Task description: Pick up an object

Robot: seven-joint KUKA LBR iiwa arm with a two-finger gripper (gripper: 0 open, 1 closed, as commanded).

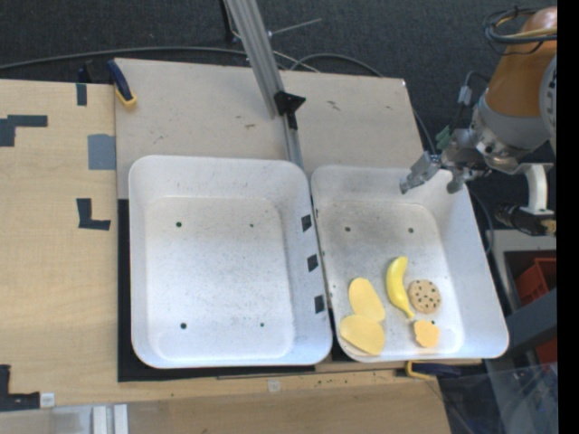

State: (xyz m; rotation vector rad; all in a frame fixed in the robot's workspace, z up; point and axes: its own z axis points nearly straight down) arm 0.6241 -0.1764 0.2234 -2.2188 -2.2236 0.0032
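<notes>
The gripper [436, 174] hangs over the right bin [470, 242] at its two o'clock corner, fingers [414, 178] spread a little apart with nothing between them and touching no object. The objects lie well apart from it, at the bin's six o'clock end: a banana [396, 283], a round cookie [423, 295], two pale yellow pieces [364, 315] and a small orange piece [426, 334].

Pale wooden table [54, 269] carrying two white bins

The left bin [217, 260] and the right bin [407, 215] sit touching side by side on a black mat [124, 287]. Blue and grey tape pieces [101, 150] mark the wood at left, and a blue-and-yellow clamp [121, 83] grips the far edge.
</notes>
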